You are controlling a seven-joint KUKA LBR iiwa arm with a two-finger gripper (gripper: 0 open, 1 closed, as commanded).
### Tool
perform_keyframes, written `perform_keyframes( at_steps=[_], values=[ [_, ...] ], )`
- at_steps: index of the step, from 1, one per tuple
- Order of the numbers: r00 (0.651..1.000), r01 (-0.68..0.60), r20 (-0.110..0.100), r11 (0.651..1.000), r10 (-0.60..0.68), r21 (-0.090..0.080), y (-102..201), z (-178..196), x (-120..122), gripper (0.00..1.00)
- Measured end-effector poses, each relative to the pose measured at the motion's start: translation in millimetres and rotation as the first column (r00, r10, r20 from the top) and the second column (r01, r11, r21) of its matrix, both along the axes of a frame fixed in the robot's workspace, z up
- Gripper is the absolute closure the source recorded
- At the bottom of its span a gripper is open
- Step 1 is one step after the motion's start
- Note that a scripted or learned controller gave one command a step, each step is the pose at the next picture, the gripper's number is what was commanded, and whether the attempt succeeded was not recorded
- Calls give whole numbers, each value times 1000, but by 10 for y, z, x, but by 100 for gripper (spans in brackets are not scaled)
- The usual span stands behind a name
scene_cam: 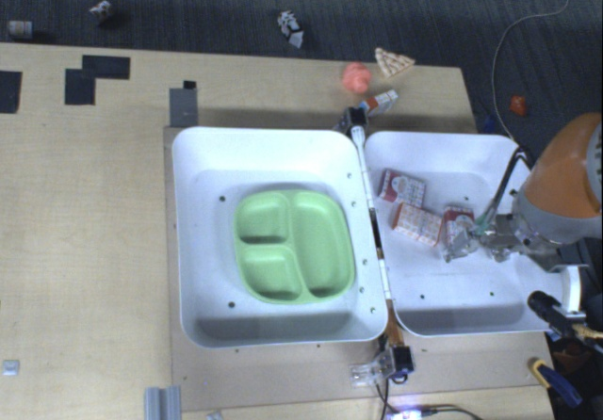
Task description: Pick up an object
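The jaws, their opening impossible to judge, hover low in the right bin touching a small red packet near two others, so a crowded grasp could slip.

Bench w/ two bins
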State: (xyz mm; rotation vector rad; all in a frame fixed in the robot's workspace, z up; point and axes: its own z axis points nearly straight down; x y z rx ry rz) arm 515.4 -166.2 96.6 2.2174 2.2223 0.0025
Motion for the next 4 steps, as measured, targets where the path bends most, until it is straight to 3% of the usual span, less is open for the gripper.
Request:
perform_keyframes(
  at_steps=[1, 2, 3, 4],
  values=[
    [1000, -3, 3, 1000, 3, 0, 7, 106, 12, 100],
    [1000, -3, 3, 1000, 3, 0, 7, 105, 12, 0],
    [1000, -1, 8, 1000, 1, -2, 722, -95, -259, 0],
    [1000, -3, 14, 1000, 3, -3, 724, 18, -237, 100]
  ],
)
